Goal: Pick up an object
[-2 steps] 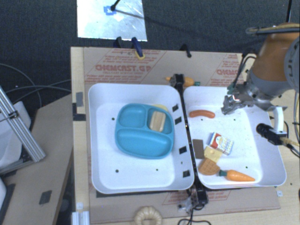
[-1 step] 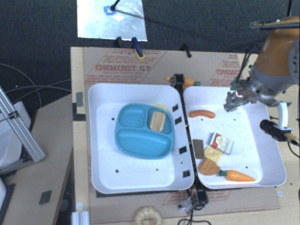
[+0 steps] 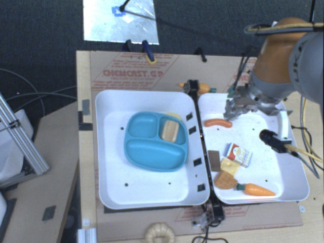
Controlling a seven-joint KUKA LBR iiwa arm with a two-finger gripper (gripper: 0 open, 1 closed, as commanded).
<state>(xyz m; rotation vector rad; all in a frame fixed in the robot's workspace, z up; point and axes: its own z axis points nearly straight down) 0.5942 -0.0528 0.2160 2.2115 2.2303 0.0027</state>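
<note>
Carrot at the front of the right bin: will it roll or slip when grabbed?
The carrot looks rounded and tapered, so a push would probably roll it in an arc. Its smooth toy-like surface suggests it is stiff, light and possibly slippery in a pinch.

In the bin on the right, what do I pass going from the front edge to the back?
carrot → little box → sausage → tool

End effector (image 3: 230,110) just beside sausage (image 3: 217,123), right bin (image 3: 262,162)
</note>
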